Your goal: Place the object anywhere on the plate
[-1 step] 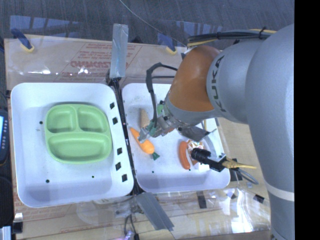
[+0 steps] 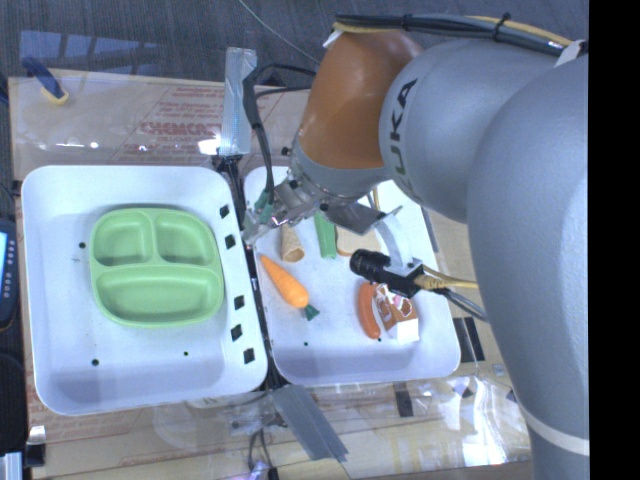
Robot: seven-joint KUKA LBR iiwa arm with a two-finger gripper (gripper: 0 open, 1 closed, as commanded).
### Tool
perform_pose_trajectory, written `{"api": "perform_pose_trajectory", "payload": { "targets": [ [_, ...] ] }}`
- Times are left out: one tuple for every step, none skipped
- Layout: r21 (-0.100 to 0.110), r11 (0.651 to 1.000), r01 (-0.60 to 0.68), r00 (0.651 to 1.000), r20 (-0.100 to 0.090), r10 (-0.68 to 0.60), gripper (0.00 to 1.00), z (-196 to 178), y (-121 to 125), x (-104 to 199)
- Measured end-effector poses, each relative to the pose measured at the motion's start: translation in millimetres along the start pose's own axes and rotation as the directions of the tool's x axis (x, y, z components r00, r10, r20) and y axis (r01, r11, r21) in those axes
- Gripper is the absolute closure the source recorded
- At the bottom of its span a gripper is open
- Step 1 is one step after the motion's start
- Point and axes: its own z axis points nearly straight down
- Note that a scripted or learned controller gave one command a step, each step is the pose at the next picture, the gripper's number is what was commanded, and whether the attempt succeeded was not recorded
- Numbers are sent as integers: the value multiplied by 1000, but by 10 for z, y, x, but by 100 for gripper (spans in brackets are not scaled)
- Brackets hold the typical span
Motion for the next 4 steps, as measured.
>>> {"api": "perform_pose_trajectory", "payload": {
  "targets": [
    [5,934,356,934,-3,-356,100,576,602,173],
    [3,826,564,826,-2,-564,100,334,380,641],
    [0,675,738,675,1,-738,100,-98,120,1180],
    [1,465,886,465,0,-886,100,-201,232,1372]
  ]
}}
